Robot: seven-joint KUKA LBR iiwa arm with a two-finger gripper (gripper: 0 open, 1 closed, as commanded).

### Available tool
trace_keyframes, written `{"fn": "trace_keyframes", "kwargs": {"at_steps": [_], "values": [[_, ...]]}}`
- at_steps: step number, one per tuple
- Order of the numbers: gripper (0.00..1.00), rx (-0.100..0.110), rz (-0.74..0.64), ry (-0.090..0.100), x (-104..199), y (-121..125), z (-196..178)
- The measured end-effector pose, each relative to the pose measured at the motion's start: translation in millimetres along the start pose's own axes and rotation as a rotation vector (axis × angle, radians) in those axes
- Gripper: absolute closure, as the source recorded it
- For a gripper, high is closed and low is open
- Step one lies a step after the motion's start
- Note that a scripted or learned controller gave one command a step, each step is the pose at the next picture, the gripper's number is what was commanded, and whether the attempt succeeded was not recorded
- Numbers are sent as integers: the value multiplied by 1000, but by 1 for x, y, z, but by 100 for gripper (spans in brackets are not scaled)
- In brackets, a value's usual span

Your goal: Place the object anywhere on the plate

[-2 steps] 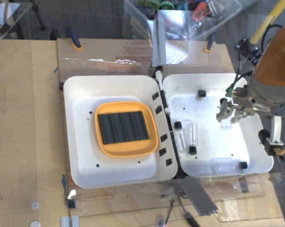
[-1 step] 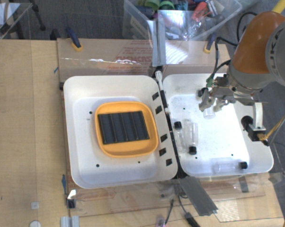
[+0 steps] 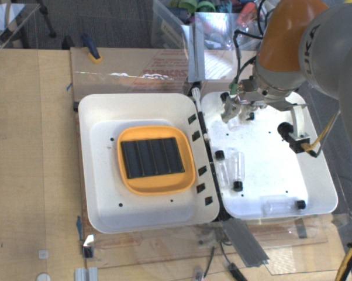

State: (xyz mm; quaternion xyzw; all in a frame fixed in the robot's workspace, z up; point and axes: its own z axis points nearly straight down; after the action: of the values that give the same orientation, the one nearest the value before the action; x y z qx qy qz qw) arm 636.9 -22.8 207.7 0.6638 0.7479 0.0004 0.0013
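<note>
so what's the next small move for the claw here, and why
Probably lower the claw toward the clear vials lying in the right bin. It hangs above that bin's far left corner with nothing visible in it, while the orange plate in the left bin bears no object yet.

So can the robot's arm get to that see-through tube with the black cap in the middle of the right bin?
Probably yes. The clear tube lies in the open on the right bin's floor, nothing on top of it, and the gripper hangs just above and behind it.

Wooden bench (image 3: 30, 157) bearing two white bins, left (image 3: 94, 174) and right (image 3: 316, 186), side by side.
</note>
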Motion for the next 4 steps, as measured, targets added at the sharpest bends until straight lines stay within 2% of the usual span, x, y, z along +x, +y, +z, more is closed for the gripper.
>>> {"fn": "trace_keyframes", "kwargs": {"at_steps": [1,2,3,4], "values": [[100,-1,-241,0,43,30,-4],[100,3,-401,2,51,36,13],[100,4,-472,3,68,38,23],[100,3,-611,3,83,-3,23]]}}
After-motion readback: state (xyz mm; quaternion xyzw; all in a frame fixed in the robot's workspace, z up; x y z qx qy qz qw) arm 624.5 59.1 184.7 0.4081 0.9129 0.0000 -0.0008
